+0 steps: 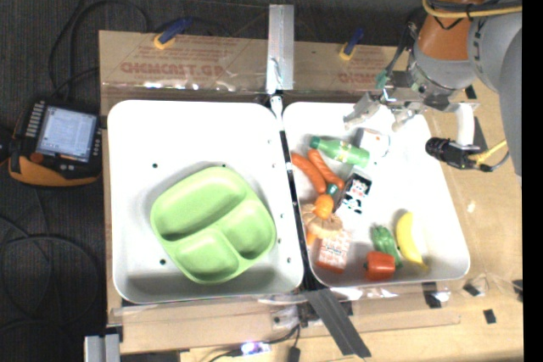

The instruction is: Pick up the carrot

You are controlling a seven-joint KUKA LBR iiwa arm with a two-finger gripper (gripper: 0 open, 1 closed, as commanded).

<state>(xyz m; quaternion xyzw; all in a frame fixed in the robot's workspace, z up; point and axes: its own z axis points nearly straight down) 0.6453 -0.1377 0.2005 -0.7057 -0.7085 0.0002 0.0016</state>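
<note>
Two white bins sit side by side on the table (127, 47). The left bin (136, 123) carries a green divided plate (214, 222); the right bin (441, 208) carries all the clutter.

Carrot (310, 170) lies in the right bin hard against the divider wall, slanted, its lower end touching a small orange fruit (324, 207). A green bottle (339, 150) lies just above it and almost touches its upper end. A black-and-white box (357, 191) sits just beside it on the right, and an orange-labelled packet (332, 243) below the fruit. Banana (410, 238), green pepper (383, 238) and a red piece (381, 265) are well apart near the bin's lower right corner, so not in the way.

Pincer (380, 108) hangs over the right bin's upper edge, spread wide with nothing between the fingers, away from the carrot up and to the right. Judgement: approach phase, grasp not yet made. The wide spread suits a carrot lying flat.

Next move needs travel left and down toward the divider, with the fingers turned across the carrot's short axis.

Risks:
- the divider wall leaves little room for the finger on that side
- bottle and box crowd the other side, so a finger may land on a neighbour
- the smooth tapered shape could squirt out on closing

Best bet looks like mid-body, between the bottle and the fruit.
</note>
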